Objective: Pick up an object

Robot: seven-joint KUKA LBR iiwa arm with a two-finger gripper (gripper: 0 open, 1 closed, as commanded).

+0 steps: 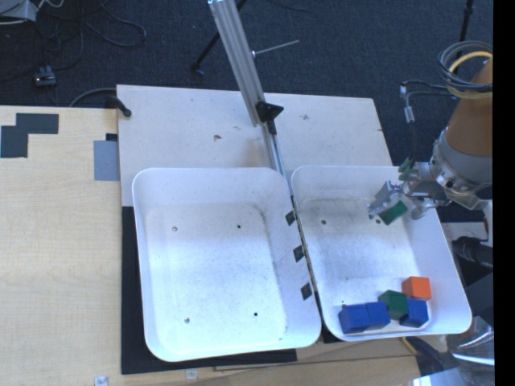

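From the camera view, the arm [471,127] reaches in from the right, its orange band visible above the grey wrist. The gripper [392,203] hangs over the upper right part of the right bin [354,252]. Between its metal fingers [380,202] sits a small green object [394,213], so the end effector is closed around that piece and carries it above the bin floor.

In the near right corner of the right bin a cluster of blocks lies close together. A large blue block [364,316] rests along the front wall. A dark green block [394,301] sits just behind it, touching or nearly touching. A smaller blue block [414,311] lies beside the green one on its right, and an orange block [416,287] sits just behind that, near the bin's right wall.

The left bin [213,256] stands just beside the right one, their rims meeting along a dark divider with clips. A slanted aluminium rail [241,63] rises behind the bins from the white board [193,127] beneath them.
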